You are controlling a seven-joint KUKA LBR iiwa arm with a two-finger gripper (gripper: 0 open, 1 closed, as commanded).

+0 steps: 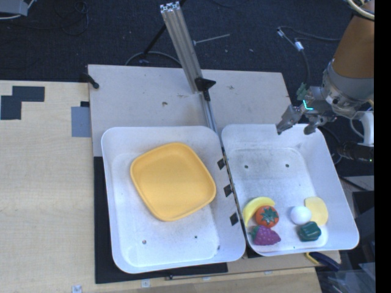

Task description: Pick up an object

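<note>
The two dark fingers [285,125] of the gripper [298,126] stand apart, one at the left tip and one at the right, with nothing between them. The gripper hangs over the upper rim of the right bin [342,182], in the upper right of the frame, above the bin's far edge rather than its floor. A small green light shows on the wrist body just above the fingers. Behind it the arm [354,47] rises toward the top right corner, its orange band broad above the grey wrist.

The objects for picking lie well apart from the gripper, gathered along the lower edge of the right bin. From left to right: a yellow banana [253,206], curved, touching a red tomato [267,216]; a purple grape bunch [267,235] just below the tomato; a white ball [299,215]; a green piece [310,231] just below the ball; and a pale yellow flat piece [317,207] beside the ball on its right. The upper floor of this bin shows grey scuffing.

The left bin [116,237] holds a yellow square plate [172,180], lying flat and turned at a slight angle, in the upper middle of the bin.

An aluminium bar [181,44] runs from the top centre of the frame down to the gap between the bins.
</note>
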